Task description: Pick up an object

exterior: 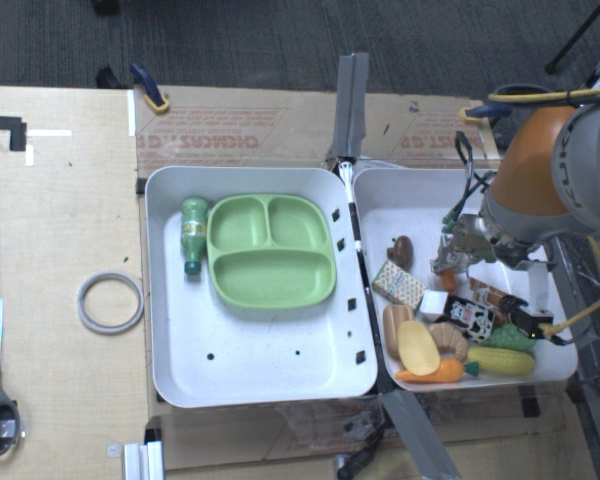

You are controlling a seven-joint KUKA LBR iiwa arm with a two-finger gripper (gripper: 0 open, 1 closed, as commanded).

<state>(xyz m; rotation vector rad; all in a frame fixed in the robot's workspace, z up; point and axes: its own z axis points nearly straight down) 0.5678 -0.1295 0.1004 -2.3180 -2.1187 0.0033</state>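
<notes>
Camera view, right bin [380, 203]: gripper [458, 253] low over a heap of toy food, which includes corn [502, 361], carrot [435, 373], patterned block [398, 284] and brown piece [402, 251]. Fingers' spread cannot be told; nothing seen held. Left bin [170, 348]: green tray [272, 250], green bottle [193, 233]. Advice: descend squarely on one separated item, such as the brown piece, clear of neighbours.

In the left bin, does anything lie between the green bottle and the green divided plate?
Nothing: in the camera view the green bottle lies right beside the left rim of the green divided plate, with at most a sliver of white bin floor between them.
</notes>
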